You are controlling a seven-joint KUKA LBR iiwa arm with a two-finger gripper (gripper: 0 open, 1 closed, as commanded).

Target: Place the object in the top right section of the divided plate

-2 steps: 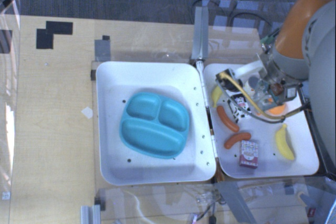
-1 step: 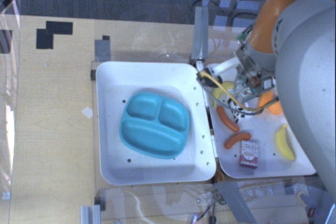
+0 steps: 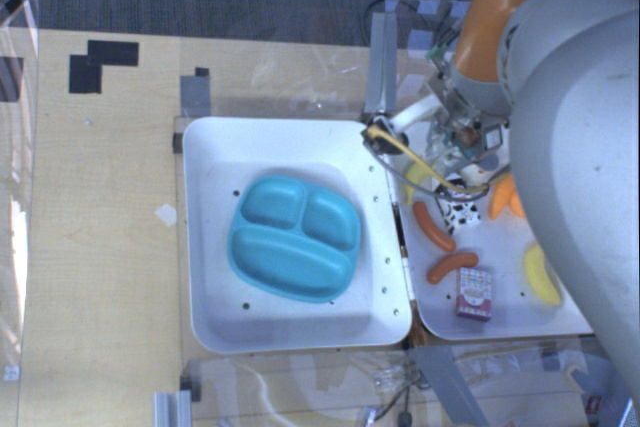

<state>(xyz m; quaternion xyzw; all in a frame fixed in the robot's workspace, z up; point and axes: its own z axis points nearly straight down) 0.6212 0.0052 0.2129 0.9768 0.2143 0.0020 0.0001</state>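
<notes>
Progress is judged to be at its start: the divided plate [image 3: 295,238] is seen in the middle of the left bin [image 3: 200,215] with nothing in its top right section [image 3: 331,217]. Small items are scattered in the right bin [image 3: 500,325]: two sausages [image 3: 432,226], a banana [image 3: 541,276] at its right edge, an orange piece [image 3: 505,198] and a small carton [image 3: 474,294] near the front edge. Which one is meant cannot be told. The gripper [image 3: 466,147] is lowered over that bin's rear left corner; whether anything is held cannot be told.
</notes>
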